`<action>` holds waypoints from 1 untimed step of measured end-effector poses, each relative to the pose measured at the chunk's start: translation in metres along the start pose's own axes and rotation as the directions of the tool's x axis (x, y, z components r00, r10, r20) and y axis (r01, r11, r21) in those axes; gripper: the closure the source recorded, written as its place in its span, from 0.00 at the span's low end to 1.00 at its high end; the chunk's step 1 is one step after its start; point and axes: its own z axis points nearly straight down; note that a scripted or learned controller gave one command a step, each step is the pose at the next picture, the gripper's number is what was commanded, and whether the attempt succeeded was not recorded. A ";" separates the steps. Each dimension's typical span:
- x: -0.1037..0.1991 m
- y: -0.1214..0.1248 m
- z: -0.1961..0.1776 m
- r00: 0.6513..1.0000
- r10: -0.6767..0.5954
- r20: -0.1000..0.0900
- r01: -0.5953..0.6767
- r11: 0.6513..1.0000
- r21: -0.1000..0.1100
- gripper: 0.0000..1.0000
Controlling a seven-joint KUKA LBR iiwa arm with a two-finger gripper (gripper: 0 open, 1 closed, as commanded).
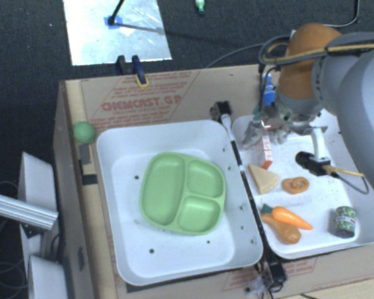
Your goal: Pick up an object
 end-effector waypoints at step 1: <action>-0.004 0.000 0.000 1.000 0.003 0.000 -0.003 1.000 0.000 0.00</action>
